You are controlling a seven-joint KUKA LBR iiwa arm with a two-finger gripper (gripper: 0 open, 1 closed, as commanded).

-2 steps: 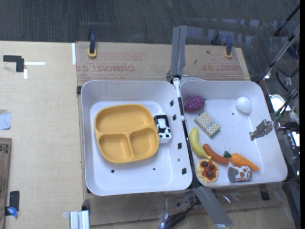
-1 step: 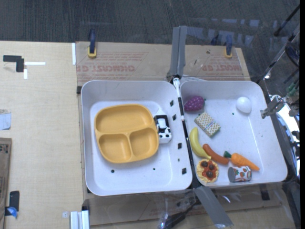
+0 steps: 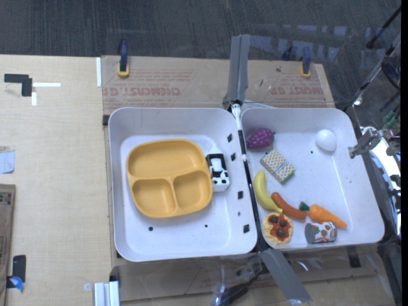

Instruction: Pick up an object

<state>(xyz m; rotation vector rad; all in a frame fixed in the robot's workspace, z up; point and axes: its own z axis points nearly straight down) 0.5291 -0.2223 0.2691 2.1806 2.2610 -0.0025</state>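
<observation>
Two white bins [image 3: 121, 190] hold toys; end effector [image 3: 364, 144] at right rim, grip state unclear.

The arm [image 3: 382, 146] was cut off by the picture's right edge, so that only a metallic part at the right bin's [image 3: 357, 190] right rim was seen; whether its fingers were open or shut could not be told. The black and white toy [image 3: 218, 173] by the yellow plate's [image 3: 169, 177] right rim was too small to be identified. The print on the small can [image 3: 320, 233] at the right bin's near right corner could not be read. The hot dog [image 3: 288, 206] was partly overlapped by the banana's [image 3: 263, 192] lower end. Items at the bench's left edge were cropped.
</observation>
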